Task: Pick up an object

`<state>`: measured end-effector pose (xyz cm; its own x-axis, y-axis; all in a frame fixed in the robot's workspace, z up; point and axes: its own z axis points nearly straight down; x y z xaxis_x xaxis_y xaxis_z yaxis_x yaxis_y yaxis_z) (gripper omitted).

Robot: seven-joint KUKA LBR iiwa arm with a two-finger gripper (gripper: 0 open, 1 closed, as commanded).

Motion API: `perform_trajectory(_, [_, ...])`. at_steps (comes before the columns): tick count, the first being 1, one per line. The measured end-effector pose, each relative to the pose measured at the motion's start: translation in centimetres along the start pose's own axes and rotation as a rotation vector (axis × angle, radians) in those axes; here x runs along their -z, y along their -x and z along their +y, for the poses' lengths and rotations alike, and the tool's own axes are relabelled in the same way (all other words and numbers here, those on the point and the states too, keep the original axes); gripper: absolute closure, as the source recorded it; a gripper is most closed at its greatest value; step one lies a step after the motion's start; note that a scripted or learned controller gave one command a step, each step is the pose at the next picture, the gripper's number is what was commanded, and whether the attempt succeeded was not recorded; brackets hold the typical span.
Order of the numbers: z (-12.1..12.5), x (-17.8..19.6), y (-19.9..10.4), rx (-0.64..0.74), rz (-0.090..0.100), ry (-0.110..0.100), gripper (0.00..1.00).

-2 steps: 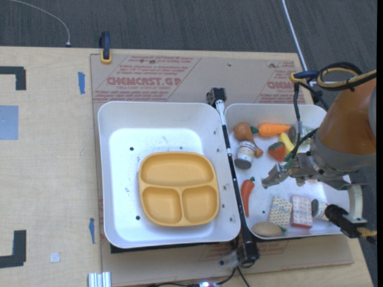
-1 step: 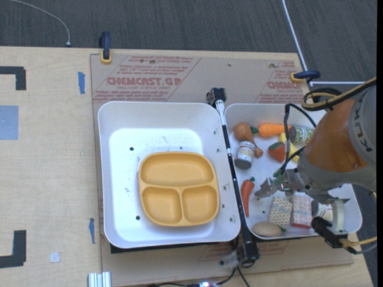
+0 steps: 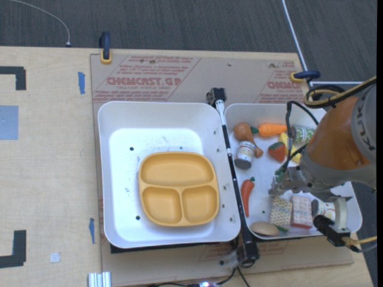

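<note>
We find the arm [image 3: 338, 142] reaching over the right bin [image 3: 354, 217], its gripper [image 3: 281, 184] low near the bin's middle; we cannot tell its state, and nothing is seen held.

No object is specified, so we assess the candidates in the right bin. The two wrapped sandwich-like squares [image 3: 291, 211] lie just beside the gripper, near the front wall. We judge them light toy pieces, probably firm, flat-lying; a grip across the short sides seems best, though they touch one another and leave little room between. The red chili [image 3: 246, 191] lies alone on bare floor toward the left wall: thin, light, likely smooth, best pinched across its middle. The small tin can [image 3: 243, 155] looks rigid and may roll. The carrot [image 3: 272, 128] and the brown drumstick-like piece [image 3: 244, 132] sit at the back wall.

Obstructions: the bin walls crowd the oval tan item [image 3: 265, 228] at the front. The left bin [image 3: 114, 178] holds a yellow divided plate [image 3: 178, 187], well apart on the bench [image 3: 48, 160].
</note>
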<state>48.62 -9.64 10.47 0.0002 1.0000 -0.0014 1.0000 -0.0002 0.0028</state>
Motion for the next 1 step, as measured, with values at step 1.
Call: perform_trajectory(1, [-0.59, 8.03, -12.88, 0.002, 0.003, -0.001, 1.0])
